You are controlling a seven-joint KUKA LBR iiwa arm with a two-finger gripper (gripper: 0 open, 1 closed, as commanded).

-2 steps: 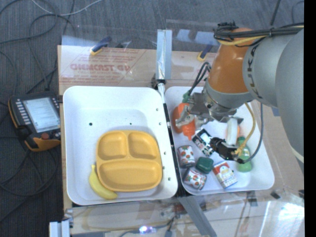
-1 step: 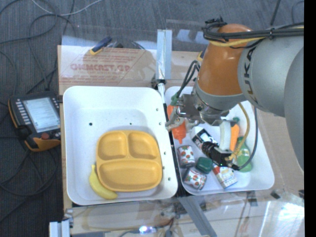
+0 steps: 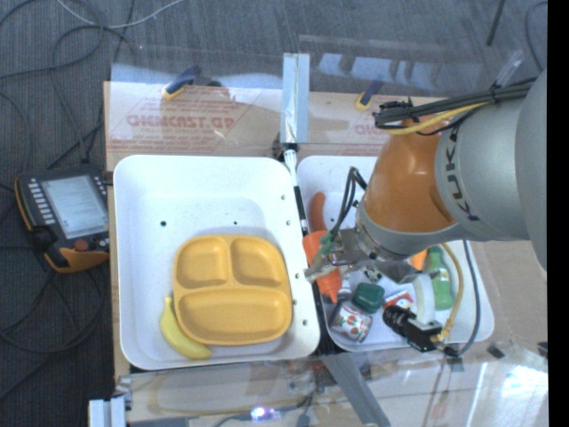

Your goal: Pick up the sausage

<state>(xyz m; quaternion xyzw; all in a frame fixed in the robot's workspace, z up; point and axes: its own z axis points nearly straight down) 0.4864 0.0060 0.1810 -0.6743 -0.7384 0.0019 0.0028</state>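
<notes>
A thin reddish-brown sausage (image 3: 317, 210) lies along the left wall of the right bin (image 3: 325, 178), toward its back. My gripper (image 3: 331, 259) hangs low over the left half of that bin, just in front of the sausage and apart from it. An orange piece (image 3: 312, 246) sits right at the gripper's left side, and a second orange bit (image 3: 330, 288) shows just below it. The arm's bulk hides the middle of the bin.
A small can (image 3: 351, 322) with a red and white label stands at the right bin's front, and a green bottle (image 3: 436, 269) is at its right. The left bin (image 3: 142, 238) holds a yellow divided plate (image 3: 233, 289) and a banana (image 3: 175, 331).
</notes>
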